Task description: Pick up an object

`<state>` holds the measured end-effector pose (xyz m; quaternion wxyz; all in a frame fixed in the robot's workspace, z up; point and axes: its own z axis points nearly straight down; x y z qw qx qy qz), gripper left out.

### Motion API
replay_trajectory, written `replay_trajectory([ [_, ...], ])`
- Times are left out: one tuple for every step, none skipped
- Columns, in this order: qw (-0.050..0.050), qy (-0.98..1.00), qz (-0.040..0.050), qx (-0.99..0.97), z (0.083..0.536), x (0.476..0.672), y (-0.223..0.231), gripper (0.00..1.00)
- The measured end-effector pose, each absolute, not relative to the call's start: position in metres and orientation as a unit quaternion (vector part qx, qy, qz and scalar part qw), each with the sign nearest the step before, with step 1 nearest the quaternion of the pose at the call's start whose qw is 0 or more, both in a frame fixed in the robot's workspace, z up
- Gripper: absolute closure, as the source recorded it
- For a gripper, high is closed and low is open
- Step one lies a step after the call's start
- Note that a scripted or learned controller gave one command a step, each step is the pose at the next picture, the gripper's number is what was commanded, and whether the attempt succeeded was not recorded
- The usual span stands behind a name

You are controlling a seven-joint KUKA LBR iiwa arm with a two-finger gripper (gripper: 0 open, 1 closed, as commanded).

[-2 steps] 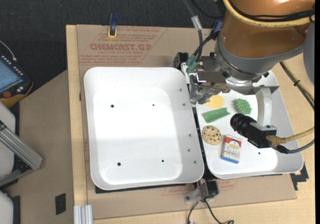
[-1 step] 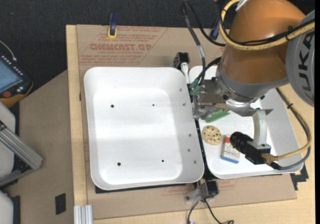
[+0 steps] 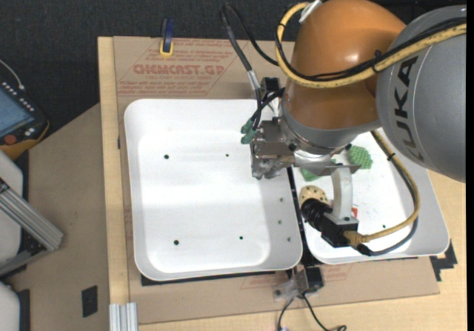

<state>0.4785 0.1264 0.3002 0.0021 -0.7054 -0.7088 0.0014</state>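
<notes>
Metal two-finger gripper (image 3: 261, 165) low at the right wall of the shallow white left bin (image 3: 148, 196), beside the seam between the two bins, just above picture centre. Open or closed: cannot tell from this angle, with the wrist housing in the way.

From 12 to 2 o'clock off the gripper, the large rounded orange band (image 3: 341, 48) of the arm. Past it at 2 o'clock, the grey arm link (image 3: 433, 107) with black lettering, running off the right edge.

At 3 o'clock, in the shallow white right bin (image 3: 426, 237), a green knobbly soft-looking object (image 3: 361, 157), partly tucked under the arm in the bin's upper half. At 4 o'clock, near the wall between the bins, a tan round disc with small holes in its face (image 3: 314, 193), flat on the bin floor and near the gripper. Further out at 4 o'clock, a small red scrap (image 3: 354, 212), apart from the disc, too small for any shape to be told.

From 7 to 10 o'clock, the left bin's white floor, marked by four small dark dots.

Under both bins, a brown cardboard sheet with red print (image 3: 192, 63), plainest at 11 o'clock. At that sheet's top edge, also at 11 o'clock, a blue-and-yellow clamp (image 3: 167, 37). At 6 o'clock, below the bins, a small metal fitting with a black wire (image 3: 300, 281). Far out at 9 o'clock, a blue-screened device (image 3: 11, 111) cut by the left edge, and at 8 o'clock a silver aluminium rail (image 3: 29, 215) lying aslant.
</notes>
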Motion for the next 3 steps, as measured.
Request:
replay_trajectory([
  [0.001,-0.705,0.0017,-0.709,0.296,0.479,0.053,1.0],
  [0.0,-0.71,-0.0019,-0.705,0.316,0.489,0.117,1.0],
  [0.002,-0.705,0.0027,-0.709,0.282,0.478,0.056,1.0],
])
